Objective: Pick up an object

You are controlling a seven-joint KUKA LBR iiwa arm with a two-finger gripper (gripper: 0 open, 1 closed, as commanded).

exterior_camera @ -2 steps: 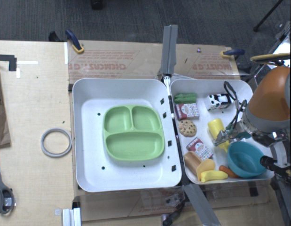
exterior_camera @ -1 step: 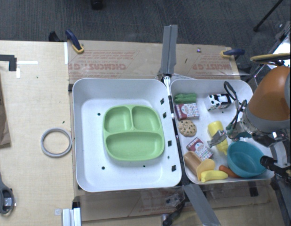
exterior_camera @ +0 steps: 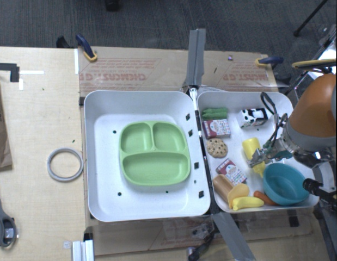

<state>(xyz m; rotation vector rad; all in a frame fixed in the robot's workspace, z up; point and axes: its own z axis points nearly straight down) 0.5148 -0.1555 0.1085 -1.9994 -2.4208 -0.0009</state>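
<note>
The right bin (exterior_camera: 277, 99) holds several small things: a green item (exterior_camera: 214, 113), a red and white carton (exterior_camera: 217, 128), a cookie (exterior_camera: 216, 147), a black and white cow toy (exterior_camera: 253, 117), a yellow cup (exterior_camera: 250, 145), a small red box (exterior_camera: 232, 171), a tan cylinder (exterior_camera: 225, 186), a yellow banana (exterior_camera: 247, 202), an orange carrot (exterior_camera: 264, 198) and a blue bowl (exterior_camera: 285, 182). My gripper (exterior_camera: 259, 159) is low in this bin, between the yellow cup and the blue bowl, right beside a yellow piece under it. Nothing visibly sits between its tips.
The left bin (exterior_camera: 97, 162) carries a green divided plate (exterior_camera: 154, 153). On the bench to the left lie a grey tape ring (exterior_camera: 65, 163) and scissors (exterior_camera: 2, 230). A grey post (exterior_camera: 196, 56) stands behind the bins' divide. The arm covers the right bin's right side.
</note>
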